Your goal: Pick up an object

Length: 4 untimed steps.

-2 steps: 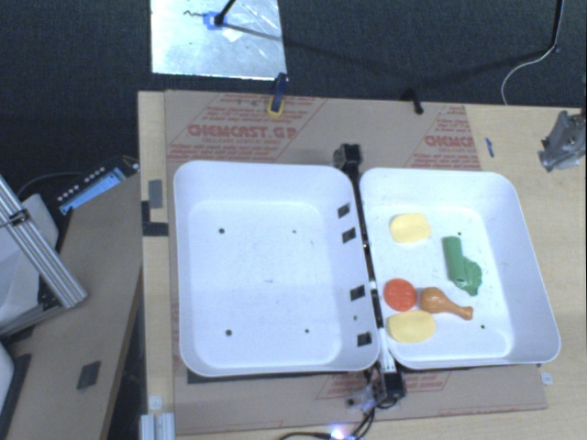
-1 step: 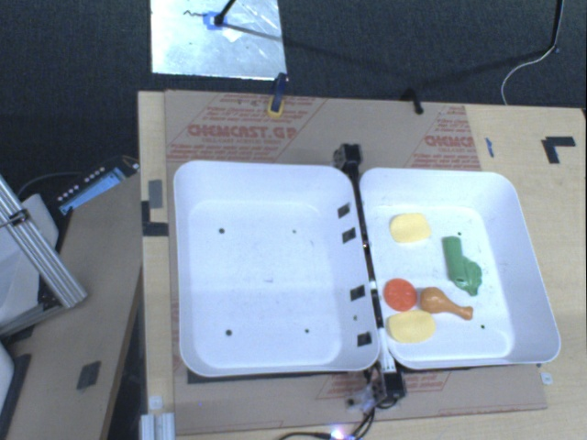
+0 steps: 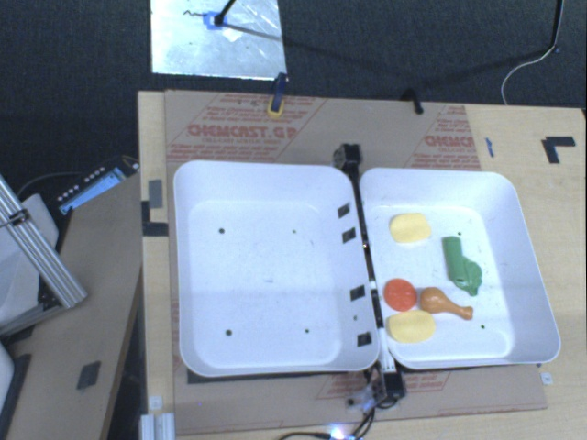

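Note:
The right bin (image 3: 514,218) holds several small toy foods. A pale yellow piece (image 3: 410,228) lies toward its upper left. To its right lies a green pepper-like piece (image 3: 460,265), set lengthwise. Near the bin's lower left sit a red-orange tomato (image 3: 399,293), an orange-brown drumstick (image 3: 445,302) just right of it, and a second yellow piece (image 3: 411,326) below them. The tomato, drumstick and lower yellow piece lie close together, nearly touching.
The left bin (image 3: 197,246) adjoins the right one along a black-clipped divider (image 3: 362,264). Both rest on a cardboard sheet (image 3: 238,122) on the bench. A shiny metal plate (image 3: 215,26) lies on the dark floor behind. An aluminium frame (image 3: 37,264) stands at far left.

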Each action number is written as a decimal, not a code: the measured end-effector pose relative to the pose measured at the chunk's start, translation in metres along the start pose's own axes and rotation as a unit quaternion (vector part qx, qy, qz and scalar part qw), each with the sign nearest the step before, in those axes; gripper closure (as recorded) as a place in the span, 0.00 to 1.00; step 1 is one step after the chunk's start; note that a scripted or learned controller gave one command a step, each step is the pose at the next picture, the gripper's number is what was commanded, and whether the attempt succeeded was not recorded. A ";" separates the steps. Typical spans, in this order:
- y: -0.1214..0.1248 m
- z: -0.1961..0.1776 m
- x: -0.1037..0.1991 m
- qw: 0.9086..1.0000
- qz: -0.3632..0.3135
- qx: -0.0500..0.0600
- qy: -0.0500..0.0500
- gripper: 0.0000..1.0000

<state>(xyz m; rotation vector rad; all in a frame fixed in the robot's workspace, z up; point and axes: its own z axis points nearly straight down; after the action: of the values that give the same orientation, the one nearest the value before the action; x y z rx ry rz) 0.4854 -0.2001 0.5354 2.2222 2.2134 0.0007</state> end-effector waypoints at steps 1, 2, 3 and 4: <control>0.001 0.000 0.008 1.000 -0.004 0.000 0.001 1.00; 0.135 0.004 0.005 1.000 -0.006 0.000 0.001 1.00; 0.059 -0.001 -0.007 1.000 -0.001 0.001 0.001 1.00; 0.006 0.000 -0.007 1.000 -0.002 0.001 0.001 1.00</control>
<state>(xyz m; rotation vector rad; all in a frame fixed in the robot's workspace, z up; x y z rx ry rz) 0.4911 -0.2067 0.5355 2.2206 2.2197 0.0018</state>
